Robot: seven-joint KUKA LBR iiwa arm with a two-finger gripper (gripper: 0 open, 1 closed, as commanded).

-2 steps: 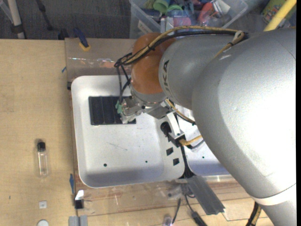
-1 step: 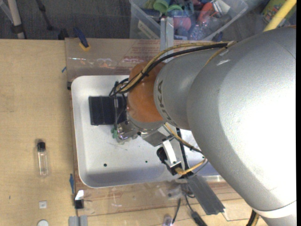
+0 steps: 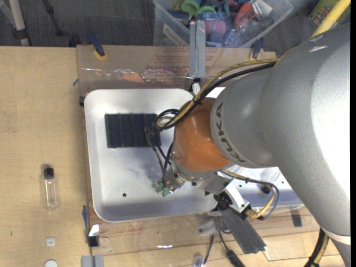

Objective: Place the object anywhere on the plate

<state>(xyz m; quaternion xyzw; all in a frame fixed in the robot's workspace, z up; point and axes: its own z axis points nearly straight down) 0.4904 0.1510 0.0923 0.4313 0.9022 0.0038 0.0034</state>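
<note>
Camera view: looking down on the left bin (image 3: pixel 111 207), with the arm (image 3: pixel 278 110) reaching in from the right and covering that bin's right part.
Object: I cannot tell where it is. No loose item lies on the open white floor of the left bin, so it may sit under the wrist, which is a guess.
Plate: the only candidate on show is a dark ribbed slab (image 3: pixel 130 130), lying flat in the far left part of the left bin; whether this is the plate is uncertain.
Gripper (image 3: pixel 166 188): low over the near middle of the bin floor, below the orange band (image 3: pixel 194 143). Its state cannot be told, since the wrist hides it from above.
Gap: the gripper is near the dark slab but apart from it, on its near right side.
Risk, empty carry: if nothing is held, a move to the slab places nothing.
Risk, early drop: a release at this spot lands on bare bin floor, short of the slab.
Risk, cables (image 3: pixel 160 149): the loops hang just beside the slab's right edge and could drag it.
Risk, wall: a low sweep could catch the near bin rim.
</note>
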